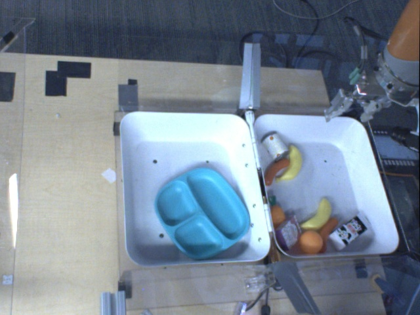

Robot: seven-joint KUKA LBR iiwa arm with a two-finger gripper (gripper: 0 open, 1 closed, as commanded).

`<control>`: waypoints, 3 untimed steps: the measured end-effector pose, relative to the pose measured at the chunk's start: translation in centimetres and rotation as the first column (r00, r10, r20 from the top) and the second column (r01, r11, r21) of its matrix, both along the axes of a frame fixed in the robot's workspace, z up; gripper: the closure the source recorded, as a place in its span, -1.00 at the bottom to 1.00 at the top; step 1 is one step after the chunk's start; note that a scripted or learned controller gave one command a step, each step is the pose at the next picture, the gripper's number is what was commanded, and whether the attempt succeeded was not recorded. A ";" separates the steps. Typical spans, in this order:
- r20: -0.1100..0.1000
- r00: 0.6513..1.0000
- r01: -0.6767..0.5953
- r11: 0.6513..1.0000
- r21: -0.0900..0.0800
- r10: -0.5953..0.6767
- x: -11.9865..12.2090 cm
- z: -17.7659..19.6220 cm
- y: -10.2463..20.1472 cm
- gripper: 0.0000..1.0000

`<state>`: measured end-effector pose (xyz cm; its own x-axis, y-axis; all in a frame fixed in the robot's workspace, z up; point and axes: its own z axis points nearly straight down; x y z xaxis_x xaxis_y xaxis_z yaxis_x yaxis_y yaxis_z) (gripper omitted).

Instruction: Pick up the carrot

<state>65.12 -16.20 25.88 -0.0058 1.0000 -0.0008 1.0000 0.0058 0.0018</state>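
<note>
The carrot (277, 214) is a short orange piece with a green top. It lies in the right bin (348, 169) against its left wall, near the front and partly tucked among other toy food. My gripper (351, 106) hangs over the bin's back right rim, far from the carrot. It is open, with nothing between its spread fingers.
Around the carrot lie a purple item (288, 232), an orange (312, 242), a banana (317, 215), a red sausage (330, 228) and a small carton (348, 231). Further back are a can (273, 143), a second banana (294, 163) and another sausage (276, 170). The left bin (141, 176) holds a blue divided plate (201, 212).
</note>
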 end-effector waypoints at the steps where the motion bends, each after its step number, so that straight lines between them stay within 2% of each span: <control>1: 0.000 0.979 -0.202 0.979 0.001 0.202 1.9 -14.2 3.3 -1.00; 2: 0.001 0.966 -0.257 0.966 0.003 0.257 2.0 -17.0 -1.0 -1.00; 3: 0.005 0.978 -0.209 0.978 -0.002 0.209 2.0 -1.5 3.8 -1.00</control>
<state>67.13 -12.39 24.39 -0.2151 0.9766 -0.0025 0.9766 0.2151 0.0068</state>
